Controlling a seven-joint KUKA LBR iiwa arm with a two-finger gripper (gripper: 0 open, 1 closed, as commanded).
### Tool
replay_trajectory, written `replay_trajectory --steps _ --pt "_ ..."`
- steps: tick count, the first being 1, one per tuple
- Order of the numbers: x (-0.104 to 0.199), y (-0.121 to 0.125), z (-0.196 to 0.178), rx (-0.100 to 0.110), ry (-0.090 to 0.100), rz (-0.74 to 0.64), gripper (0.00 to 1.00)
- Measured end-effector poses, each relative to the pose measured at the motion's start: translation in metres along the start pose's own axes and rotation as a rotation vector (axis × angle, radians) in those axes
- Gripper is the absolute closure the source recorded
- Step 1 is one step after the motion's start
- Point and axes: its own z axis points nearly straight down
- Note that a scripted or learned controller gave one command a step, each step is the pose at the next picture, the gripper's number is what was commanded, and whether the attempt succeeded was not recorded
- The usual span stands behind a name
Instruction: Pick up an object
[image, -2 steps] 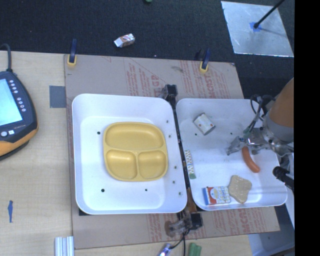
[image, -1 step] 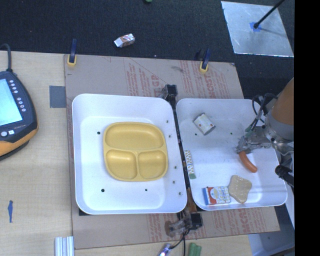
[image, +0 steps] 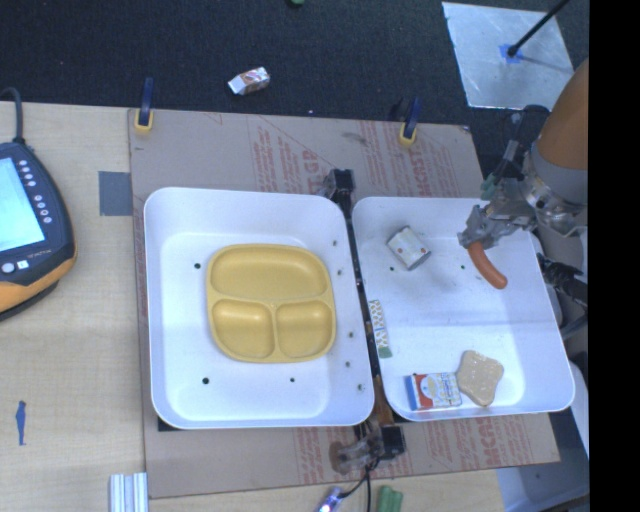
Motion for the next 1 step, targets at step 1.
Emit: replay_trajectory --steps 1 --pt "0.0786 -0.0253 0.0118 0.005 -0.001 -0.002 1.00"
